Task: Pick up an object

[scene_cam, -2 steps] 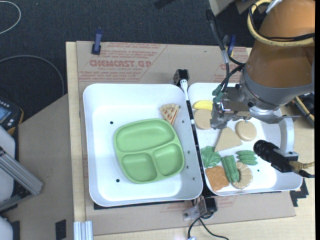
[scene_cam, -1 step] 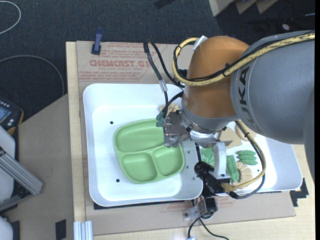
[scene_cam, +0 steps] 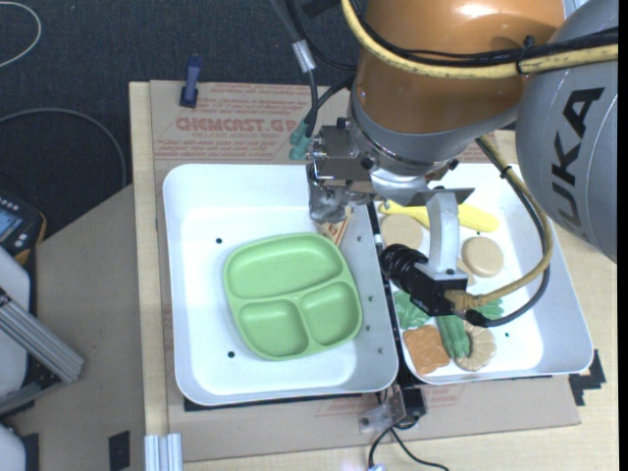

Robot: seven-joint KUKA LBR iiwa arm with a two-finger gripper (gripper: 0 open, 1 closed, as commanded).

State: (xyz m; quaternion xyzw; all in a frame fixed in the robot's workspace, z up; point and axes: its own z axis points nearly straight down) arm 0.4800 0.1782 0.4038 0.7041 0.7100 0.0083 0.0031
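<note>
My gripper [scene_cam: 328, 210] hangs over the far right corner of the left bin [scene_cam: 196, 263], close to the wall between the two bins. A small orange-brown piece [scene_cam: 339, 231] shows just below it, at the green plate's far corner; whether it is gripped is unclear. The green divided plate [scene_cam: 291, 294] lies in the middle of the left bin. The right bin [scene_cam: 549, 332] holds toy foods: a yellow piece [scene_cam: 471, 216], a round tan biscuit [scene_cam: 483, 257], a pale disc [scene_cam: 400, 230], an orange square [scene_cam: 426, 349] and a green leafy piece [scene_cam: 455, 334]. The arm hides much of the right bin's far side.
The large grey and orange arm [scene_cam: 451, 47] covers the top right. A brown cardboard sheet [scene_cam: 235, 116] lies under the bins, with a blue clip [scene_cam: 190, 82] at its far left edge. The left bin's white floor is bare around the plate.
</note>
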